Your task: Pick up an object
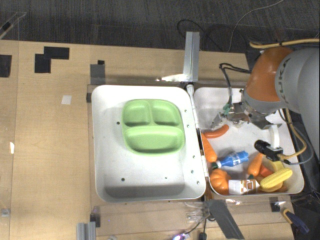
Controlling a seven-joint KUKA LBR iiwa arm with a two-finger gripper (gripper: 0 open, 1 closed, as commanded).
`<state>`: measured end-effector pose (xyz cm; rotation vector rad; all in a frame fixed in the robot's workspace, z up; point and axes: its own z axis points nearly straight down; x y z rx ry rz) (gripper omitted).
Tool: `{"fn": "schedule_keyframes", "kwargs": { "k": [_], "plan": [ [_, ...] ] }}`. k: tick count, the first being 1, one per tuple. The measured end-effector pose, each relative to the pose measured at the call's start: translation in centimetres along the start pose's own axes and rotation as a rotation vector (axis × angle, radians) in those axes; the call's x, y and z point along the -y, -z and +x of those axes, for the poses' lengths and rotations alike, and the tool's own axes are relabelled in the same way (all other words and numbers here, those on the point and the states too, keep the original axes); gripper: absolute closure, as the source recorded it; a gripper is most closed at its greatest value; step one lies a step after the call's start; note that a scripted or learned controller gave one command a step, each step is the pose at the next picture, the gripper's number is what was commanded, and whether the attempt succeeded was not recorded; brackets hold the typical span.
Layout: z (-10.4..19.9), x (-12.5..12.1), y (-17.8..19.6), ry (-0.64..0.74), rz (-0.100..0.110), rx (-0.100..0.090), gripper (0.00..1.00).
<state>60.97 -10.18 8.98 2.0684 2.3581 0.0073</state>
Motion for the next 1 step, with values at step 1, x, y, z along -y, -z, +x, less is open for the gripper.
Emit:
{"fn": "schedule_keyframes", "kwargs": {
  "k": [1],
  "plan": [
    [0.10, -0.26, 1.01, 0.003, -0.003, -0.003, 1.00]
  ]
}}
